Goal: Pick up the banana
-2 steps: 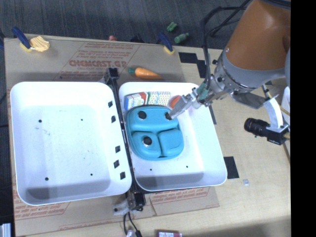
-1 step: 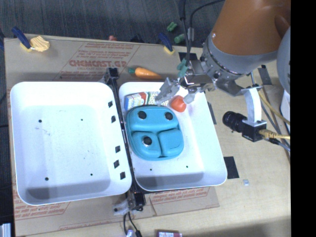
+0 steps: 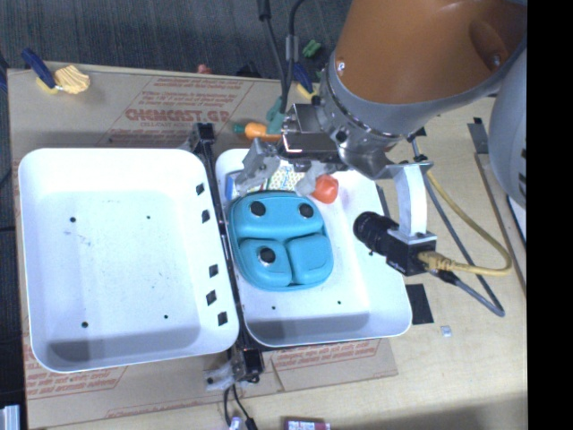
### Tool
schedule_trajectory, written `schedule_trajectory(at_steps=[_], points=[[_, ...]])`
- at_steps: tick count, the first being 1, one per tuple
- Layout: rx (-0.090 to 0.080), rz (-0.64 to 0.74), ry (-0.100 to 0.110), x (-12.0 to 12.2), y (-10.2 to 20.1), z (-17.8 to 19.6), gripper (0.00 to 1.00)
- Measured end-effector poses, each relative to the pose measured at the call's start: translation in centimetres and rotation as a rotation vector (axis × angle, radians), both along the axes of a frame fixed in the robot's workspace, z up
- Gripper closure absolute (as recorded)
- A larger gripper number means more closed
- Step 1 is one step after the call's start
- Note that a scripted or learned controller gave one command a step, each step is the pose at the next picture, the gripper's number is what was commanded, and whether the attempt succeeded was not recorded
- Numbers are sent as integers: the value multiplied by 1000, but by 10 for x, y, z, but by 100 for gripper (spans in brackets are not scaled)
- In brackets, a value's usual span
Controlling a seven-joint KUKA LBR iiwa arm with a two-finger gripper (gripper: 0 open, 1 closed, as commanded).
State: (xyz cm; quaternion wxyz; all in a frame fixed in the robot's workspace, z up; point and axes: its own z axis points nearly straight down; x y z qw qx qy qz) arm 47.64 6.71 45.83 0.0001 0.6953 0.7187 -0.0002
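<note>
You are looking down on a bench covered with brown cardboard (image 3: 134, 106). Red print on the cardboard reads roughly "CHEMCAST GP"; the smaller red lines around it are too small to read.

Two white bins sit side by side. The left bin (image 3: 36, 240) shows its bare floor. In the right bin (image 3: 376, 303) lies a bright blue moulded piece (image 3: 282, 249) with three dark spots on top. Just beyond the blue piece are a small orange-red object (image 3: 326, 189) and a patch of speckled packaging (image 3: 282, 179).

The arm (image 3: 421, 34), with its broad orange band, reaches in from the right. Its gripper (image 3: 267, 164) hangs over the far end of the right bin, just above the blue piece. You cannot tell from this angle whether the gripper is spread or closed, and nothing can be seen held in it.

You cannot tell where the banana lies; the arm hides the bin's far end. A yellow item with a blue handle (image 3: 63, 77) rests on the cardboard, far left, well apart from both bins.
</note>
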Motion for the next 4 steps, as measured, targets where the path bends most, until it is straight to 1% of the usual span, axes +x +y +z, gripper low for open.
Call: schedule_trajectory(at_steps=[1,2,3,4], points=[[0,75,4,-1,77,-11,0],[-1,-260,1,-1,137,3,0],[0,-145,0,0,64,60,0],[-3,-287,4,-1,143,35,0]])
